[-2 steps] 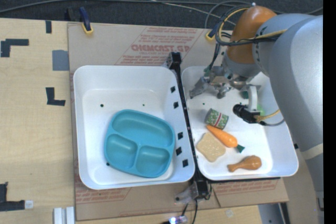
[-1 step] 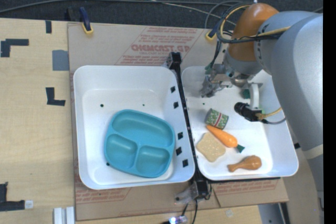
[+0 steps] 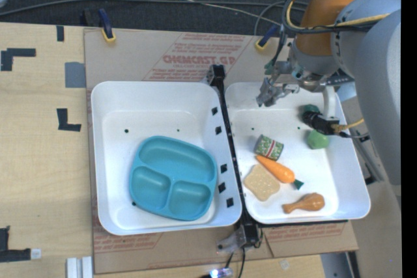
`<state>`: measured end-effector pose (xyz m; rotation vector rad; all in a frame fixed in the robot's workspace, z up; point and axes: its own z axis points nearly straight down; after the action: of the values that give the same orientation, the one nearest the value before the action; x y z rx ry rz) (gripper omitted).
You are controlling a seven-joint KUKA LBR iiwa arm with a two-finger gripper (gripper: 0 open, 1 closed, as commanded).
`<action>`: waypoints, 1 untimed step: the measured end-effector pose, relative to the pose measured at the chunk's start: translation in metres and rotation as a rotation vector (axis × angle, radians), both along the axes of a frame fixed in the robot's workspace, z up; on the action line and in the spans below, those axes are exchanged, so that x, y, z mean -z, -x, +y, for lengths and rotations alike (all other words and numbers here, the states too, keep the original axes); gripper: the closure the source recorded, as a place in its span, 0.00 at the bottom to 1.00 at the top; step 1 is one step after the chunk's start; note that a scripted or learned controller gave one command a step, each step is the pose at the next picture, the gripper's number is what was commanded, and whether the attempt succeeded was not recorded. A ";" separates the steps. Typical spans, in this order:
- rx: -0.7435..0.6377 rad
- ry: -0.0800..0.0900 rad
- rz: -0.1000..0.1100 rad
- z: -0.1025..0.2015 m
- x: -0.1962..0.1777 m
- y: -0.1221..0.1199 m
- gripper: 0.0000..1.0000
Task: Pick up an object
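gripper (image 3: 268, 96) sits over the far-left corner of the right bin (image 3: 345, 205), near its far wall. Fingers point down, nothing visible between them; can't tell how far apart they are, too small and dark against the wrist

Nearest pick candidate is the small green-and-white carton (image 3: 268, 147): toward the camera from the fingertips, almost in line with them, clear gap between. It lies tilted on the bin floor. Just past it, touching or nearly so, the carrot (image 3: 276, 170), long axis diagonal, leaf end pointing away to the right of the tool. Bread slice (image 3: 261, 183) lies beyond that, chicken drumstick (image 3: 303, 204) further still and right, by the near wall. Green piece (image 3: 318, 139) is off to the tool's right, under the arm's black fitting

Left bin (image 3: 104, 140) with the blue divided plate (image 3: 173, 177) is on the far side of the divider, not relevant

Arm comes in from the right, orange band high, wrist bent down. Judgement: the move is a short pull toward the near wall, then descend; the carton and carrot being so close risks a nudge rather than a clean grip
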<state>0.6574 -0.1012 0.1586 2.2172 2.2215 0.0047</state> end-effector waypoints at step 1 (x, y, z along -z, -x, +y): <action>0.000 0.000 0.000 -0.002 -0.063 -0.002 1.00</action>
<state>0.6593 -0.1035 0.2219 2.2172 2.2211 0.0043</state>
